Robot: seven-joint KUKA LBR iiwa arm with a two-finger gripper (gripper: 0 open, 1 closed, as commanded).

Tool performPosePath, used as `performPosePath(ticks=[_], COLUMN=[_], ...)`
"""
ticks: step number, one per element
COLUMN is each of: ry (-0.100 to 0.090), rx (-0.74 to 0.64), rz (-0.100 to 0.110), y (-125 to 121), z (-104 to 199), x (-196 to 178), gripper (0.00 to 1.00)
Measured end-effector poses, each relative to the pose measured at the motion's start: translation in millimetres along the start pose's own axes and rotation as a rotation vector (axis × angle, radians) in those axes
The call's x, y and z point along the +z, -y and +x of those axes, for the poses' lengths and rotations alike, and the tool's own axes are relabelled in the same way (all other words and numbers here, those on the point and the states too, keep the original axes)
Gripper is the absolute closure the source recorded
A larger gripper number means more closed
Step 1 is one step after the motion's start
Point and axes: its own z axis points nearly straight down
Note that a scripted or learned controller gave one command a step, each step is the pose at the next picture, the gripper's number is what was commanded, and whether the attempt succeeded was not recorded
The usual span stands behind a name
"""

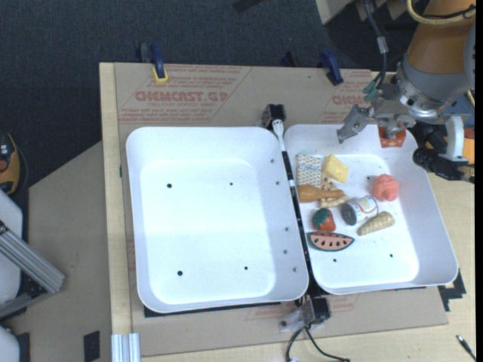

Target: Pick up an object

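The gripper [375, 118] hangs over the right bin's [423, 270] far edge. I cannot tell its grip. The toys [339, 202] lie below it, nearer us.

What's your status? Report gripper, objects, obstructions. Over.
Gripper above the right bin's far edge, holding nothing seen. Objects clustered in that bin: watermelon slice, pink lump, yellow wedge, others. Nothing between gripper and pile.

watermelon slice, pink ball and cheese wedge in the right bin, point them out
watermelon slice [330, 241], camera view, on its red flesh
pink ball [386, 187], camera view, on the middle of its top
cheese wedge [336, 169], camera view, on its yellow face
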Motion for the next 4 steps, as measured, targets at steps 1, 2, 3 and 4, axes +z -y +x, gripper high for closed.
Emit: performPosePath(ticks=[1,2,3,4], ry=[-0.002,-0.006,0.001,0.003], rx=[0.001,0.001,0.006,-0.004], rz=[0.012,0.0,-0.014,-0.01], y=[25,15,85,19], z=[6,0,-19,7], x=[108,158,153,154], gripper=[0.0,0.0,0.0,0.0])
